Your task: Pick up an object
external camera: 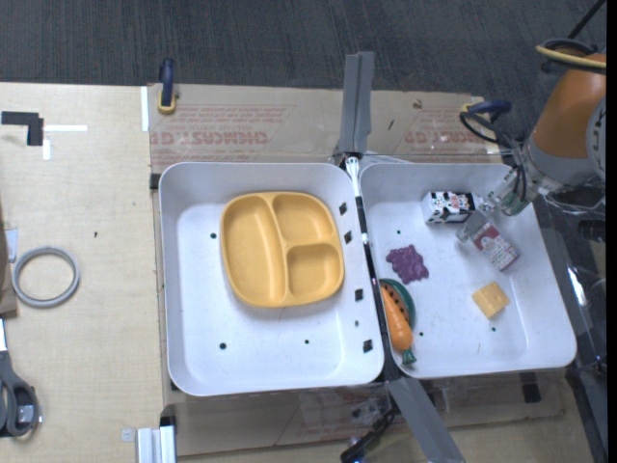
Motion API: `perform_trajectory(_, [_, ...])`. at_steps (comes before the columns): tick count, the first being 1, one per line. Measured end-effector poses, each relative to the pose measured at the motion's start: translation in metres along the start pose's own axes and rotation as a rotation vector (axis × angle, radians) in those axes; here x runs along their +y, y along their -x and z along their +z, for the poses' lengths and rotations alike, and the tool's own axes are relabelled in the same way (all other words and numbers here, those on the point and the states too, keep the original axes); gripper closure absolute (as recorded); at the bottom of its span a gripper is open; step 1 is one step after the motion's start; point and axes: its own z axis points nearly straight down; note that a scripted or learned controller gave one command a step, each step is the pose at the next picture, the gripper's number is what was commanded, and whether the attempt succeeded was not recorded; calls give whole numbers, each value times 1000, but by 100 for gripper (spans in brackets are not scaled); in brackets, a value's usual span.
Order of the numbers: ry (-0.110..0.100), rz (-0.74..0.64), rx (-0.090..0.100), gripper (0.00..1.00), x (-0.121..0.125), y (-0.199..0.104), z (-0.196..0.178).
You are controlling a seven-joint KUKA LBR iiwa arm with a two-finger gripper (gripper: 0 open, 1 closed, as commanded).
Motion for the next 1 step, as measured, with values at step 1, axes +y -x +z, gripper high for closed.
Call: perform_trajectory(1, [0,366,-1,0,4,4,-81])
